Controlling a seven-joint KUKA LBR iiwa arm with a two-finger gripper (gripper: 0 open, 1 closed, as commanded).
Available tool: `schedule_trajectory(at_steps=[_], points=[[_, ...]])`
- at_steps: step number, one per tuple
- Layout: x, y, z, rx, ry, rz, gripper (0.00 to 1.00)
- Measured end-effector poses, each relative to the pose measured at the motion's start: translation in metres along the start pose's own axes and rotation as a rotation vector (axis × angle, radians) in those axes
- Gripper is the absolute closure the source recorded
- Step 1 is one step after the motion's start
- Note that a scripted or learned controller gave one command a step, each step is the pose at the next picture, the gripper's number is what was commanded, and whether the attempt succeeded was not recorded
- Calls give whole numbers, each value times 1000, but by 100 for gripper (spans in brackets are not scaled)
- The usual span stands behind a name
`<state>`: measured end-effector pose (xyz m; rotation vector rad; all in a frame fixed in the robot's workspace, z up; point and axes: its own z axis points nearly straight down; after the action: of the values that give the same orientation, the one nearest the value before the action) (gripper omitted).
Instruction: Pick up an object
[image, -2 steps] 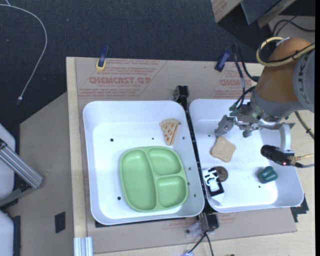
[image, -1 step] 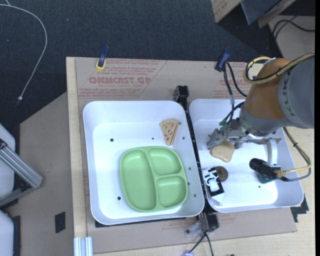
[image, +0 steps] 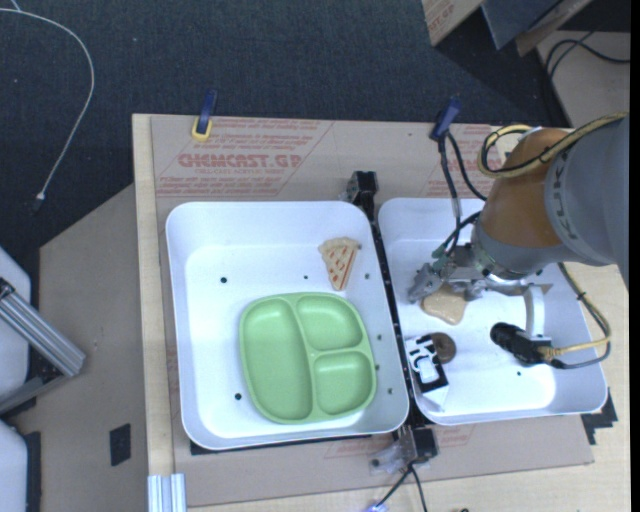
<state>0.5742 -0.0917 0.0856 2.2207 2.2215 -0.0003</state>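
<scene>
Two white bins (image: 200, 300); end effector (image: 445, 285) over tan piece (image: 443, 307), grip state unclear.

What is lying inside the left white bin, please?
The left bin contains a green divided plate and, near its right wall, a tan wedge like toy pizza or toast. Whatever lies beneath the plate is covered, so it cannot be seen.
</scene>
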Motion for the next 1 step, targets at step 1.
schedule_trajectory(at_steps=[1], points=[[-1,2,-13,-8,-2,1,100]])
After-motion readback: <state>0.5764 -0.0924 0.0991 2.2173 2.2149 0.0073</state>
